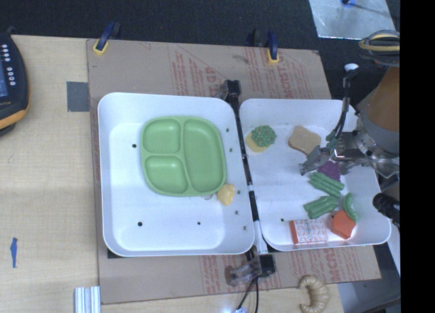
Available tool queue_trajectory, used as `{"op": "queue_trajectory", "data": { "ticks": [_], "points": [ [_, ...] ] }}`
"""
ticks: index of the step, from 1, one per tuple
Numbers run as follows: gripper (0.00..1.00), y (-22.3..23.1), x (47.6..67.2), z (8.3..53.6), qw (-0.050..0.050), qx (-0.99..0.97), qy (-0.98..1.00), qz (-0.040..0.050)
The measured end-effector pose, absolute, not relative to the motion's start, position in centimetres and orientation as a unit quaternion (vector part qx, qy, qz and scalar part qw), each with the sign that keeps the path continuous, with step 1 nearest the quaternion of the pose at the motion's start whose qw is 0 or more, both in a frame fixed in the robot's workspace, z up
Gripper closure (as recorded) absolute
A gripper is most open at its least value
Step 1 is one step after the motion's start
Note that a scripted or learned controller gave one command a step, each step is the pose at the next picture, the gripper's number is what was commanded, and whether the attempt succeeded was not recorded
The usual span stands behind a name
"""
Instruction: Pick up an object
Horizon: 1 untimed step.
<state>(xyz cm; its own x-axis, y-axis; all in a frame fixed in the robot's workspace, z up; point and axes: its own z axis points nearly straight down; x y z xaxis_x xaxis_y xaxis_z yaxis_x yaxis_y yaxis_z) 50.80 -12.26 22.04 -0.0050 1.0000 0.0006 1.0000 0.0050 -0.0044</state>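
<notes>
The right bin [272,189] holds several toy foods. A green broccoli on a yellow base [261,137] lies beside a tan bread slice [304,140]. Further down are a purple piece [331,170], two green bean pods [326,184] [321,205] and an orange-red carrot with a green top [344,223]. A white and red box [309,231] lies at the near wall. My gripper [325,160] hangs low over the purple piece, right of the bread, and partly hides it. The left bin [122,230] holds a green divided plate [183,156] and a small yellow piece [225,194].
Black clips [232,89] join the bins at the far and near ends. Clamps [272,52] pin the cardboard under them. A control pendant [9,80] lies at the far left, and a tan curled object [314,292] sits on the bench in front of the right bin.
</notes>
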Motion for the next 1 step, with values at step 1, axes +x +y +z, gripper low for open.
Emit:
{"op": "queue_trajectory", "data": {
  "ticks": [1],
  "points": [
    [0.00,-16.23,50.45,8.58,0.004,-0.706,-0.708,0.0032]
  ]
}}
